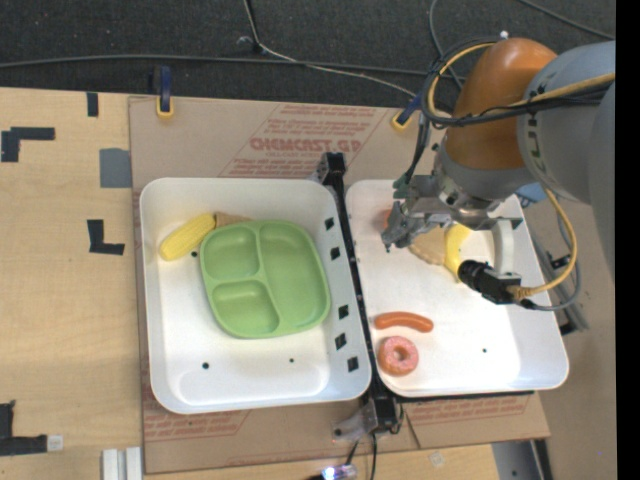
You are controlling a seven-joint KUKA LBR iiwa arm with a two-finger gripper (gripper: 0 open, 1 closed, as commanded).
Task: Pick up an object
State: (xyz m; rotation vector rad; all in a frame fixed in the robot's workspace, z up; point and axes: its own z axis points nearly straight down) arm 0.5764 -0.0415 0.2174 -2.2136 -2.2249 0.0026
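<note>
a pink donut [399,355] is lying closest to the camera, near the front left corner of the right bin [520,363], just by the divider between the two bins. touching distance behind it, an orange hot dog [403,321] is resting flat on the white floor, its length running along the front edge. in the left bin [175,368], a green sectioned plate [264,275] is sitting toward the middle and slightly tilted, its three compartments facing up. a yellow banana-like piece [186,237] is lying at the plate's back left, close to the bin's left wall, with a tan item [232,218] peeking out just behind the plate's rim. further back in the right bin, the gripper [402,226] is hanging over the back left corner area, and it is not possible to tell whether it is released or clenched. just beside it, toward the bin's middle, a tan flat piece [430,245] and a yellow object [457,244] are sitting together, partly covered by the wrist. a small red thing [384,217] is showing next to the gripper by the divider. the grey arm with its orange band [497,103] is reaching in over the back edge.
</note>
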